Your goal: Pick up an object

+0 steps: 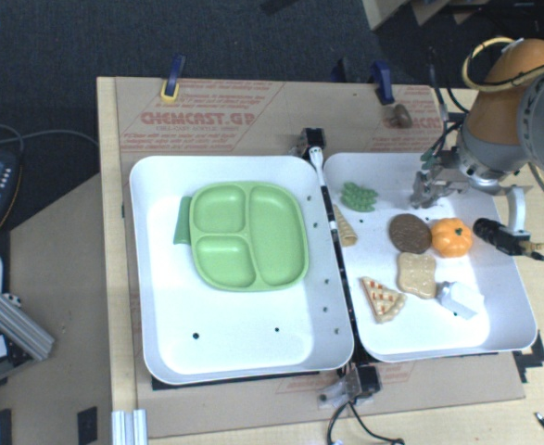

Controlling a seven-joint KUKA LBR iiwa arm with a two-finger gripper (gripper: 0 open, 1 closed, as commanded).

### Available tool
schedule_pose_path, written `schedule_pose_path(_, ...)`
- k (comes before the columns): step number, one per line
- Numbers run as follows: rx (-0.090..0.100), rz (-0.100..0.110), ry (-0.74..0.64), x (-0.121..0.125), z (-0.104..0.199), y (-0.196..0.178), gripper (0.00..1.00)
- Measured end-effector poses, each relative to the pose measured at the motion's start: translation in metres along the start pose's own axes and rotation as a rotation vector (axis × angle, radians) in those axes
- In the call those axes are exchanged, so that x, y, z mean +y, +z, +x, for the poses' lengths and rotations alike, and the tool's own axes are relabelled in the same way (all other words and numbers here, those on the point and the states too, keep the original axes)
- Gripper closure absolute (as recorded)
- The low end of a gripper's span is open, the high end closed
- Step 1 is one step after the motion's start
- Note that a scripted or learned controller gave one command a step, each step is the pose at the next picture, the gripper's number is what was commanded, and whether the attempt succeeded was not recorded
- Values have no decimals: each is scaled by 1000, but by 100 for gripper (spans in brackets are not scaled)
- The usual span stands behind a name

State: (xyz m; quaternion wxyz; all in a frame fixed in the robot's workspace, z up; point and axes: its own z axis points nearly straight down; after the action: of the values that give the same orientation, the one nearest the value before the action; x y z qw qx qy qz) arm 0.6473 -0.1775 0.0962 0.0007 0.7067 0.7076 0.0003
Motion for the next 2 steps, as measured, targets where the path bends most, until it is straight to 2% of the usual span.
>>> schedule_pose_path(1,-1,-6,0,-5,7,-55,100)
schedule_pose_path(2,-2,-5,0,2,8,-100,100)
